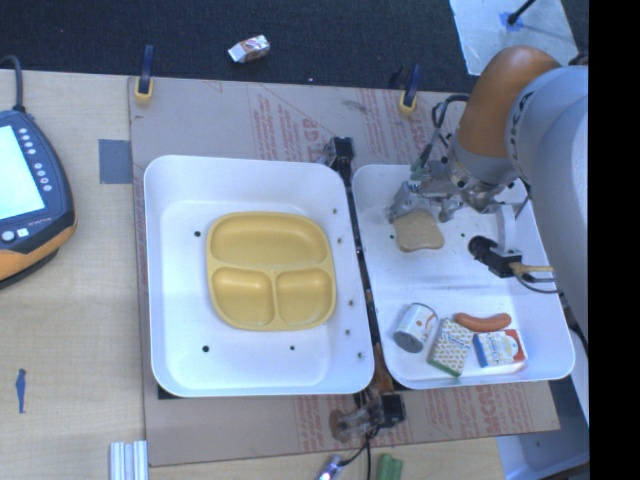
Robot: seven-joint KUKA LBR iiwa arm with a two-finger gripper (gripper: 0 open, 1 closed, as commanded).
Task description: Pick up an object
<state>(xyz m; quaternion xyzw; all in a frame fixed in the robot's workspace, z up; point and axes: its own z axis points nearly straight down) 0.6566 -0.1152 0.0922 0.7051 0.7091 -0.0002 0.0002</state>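
Camera view: jaws [415,206] low in right bin [540,363], upper right of frame, just above flat tan bread-like piece [418,232]. Jaw state cannot tell; possibly touching piece, view poor. Nothing lifted yet; grasp and lift remain. Lower right: shiny can [412,327], smooth red sausage [482,321], printed cartons. Left bin: glossy yellow divided tray [270,269].

Count: 2 shallow white plastic bins [170,268] [545,318]. 1 yellow three-compartment plastic tray [270,268]. 1 tan flat bread-like piece [417,233]. 1 small silver can [412,327]. 1 red-orange toy sausage [482,321]. 2 small printed cartons [450,348] [497,349].
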